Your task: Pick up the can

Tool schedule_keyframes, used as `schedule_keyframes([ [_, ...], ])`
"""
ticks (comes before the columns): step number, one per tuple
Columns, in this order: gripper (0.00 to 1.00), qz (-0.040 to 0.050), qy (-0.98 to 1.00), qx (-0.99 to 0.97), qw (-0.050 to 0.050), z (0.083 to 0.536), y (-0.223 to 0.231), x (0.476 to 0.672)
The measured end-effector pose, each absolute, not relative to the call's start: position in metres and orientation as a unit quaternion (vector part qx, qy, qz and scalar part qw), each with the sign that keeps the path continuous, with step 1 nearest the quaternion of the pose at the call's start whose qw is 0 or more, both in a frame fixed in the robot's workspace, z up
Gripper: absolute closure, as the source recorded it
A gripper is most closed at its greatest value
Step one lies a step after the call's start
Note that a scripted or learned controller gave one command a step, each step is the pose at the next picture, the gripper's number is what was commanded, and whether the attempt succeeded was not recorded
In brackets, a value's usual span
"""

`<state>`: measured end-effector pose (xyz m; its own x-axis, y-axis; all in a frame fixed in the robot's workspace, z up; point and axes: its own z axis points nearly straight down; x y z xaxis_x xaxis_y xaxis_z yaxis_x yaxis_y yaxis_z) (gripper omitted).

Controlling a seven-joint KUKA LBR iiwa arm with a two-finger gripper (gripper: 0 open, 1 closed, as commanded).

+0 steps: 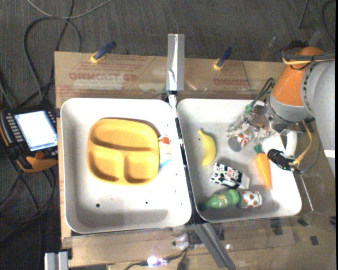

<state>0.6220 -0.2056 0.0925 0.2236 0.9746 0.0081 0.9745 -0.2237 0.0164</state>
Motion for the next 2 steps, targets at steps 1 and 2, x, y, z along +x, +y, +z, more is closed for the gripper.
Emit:
schedule_keyframes([
  [1, 1.00, 0.0058, 0.621, 0.784, 0.005, 0.101, -0.211, 0.620],
  [2, 1.00, -0.0016, 0.539, 0.842, 0.000, 0.232, -0.162, 0.592],
])
